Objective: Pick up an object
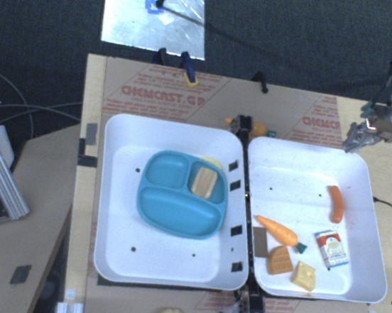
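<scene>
Sausage (pixel 335 203), carrot (pixel 277 231) and the rest lie untouched in the right bin (pixel 372 233); gripper (pixel 359 138), finger state unclear, hovers above its far corner.

Glossy white plastic bins (pixel 166 273) sit on matt brown cardboard (pixel 211 97) (printed red), beside a smooth blue plastic tray (pixel 167 209).

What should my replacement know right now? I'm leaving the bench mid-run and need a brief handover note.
End effector: above the far right corner of the right bin, holding nothing.
Right bin holds a toy sausage, toy carrot, small carton, toast piece and cheese wedge.
Left bin holds a blue divided plate with a bread piece in one compartment.
Done: nothing picked up.
Left: descend, grasp one object, lift.
</scene>
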Tool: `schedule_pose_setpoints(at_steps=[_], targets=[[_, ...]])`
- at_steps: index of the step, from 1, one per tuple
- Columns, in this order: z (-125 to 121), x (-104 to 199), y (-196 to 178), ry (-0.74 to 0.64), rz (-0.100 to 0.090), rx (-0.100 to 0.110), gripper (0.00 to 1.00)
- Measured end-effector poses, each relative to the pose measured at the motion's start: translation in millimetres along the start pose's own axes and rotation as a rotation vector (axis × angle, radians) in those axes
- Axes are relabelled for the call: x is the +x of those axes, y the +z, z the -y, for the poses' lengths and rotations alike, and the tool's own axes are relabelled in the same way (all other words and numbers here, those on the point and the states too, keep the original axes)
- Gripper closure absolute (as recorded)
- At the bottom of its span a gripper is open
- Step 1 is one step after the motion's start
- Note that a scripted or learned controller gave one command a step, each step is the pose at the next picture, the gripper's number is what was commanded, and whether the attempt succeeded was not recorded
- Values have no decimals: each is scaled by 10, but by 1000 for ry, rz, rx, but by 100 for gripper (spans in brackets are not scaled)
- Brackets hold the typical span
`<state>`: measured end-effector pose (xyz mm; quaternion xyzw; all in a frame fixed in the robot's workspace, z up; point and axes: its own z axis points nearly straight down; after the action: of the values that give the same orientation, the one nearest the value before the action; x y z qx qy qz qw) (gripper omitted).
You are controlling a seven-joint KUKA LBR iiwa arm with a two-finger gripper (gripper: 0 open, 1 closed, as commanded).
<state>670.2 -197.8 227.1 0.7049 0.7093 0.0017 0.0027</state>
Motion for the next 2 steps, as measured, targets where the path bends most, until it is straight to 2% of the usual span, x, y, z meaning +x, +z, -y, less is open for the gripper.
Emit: schedule_pose_setpoints(at_steps=[2], targets=[[130,1120,-84,-4,-3,4,100]])
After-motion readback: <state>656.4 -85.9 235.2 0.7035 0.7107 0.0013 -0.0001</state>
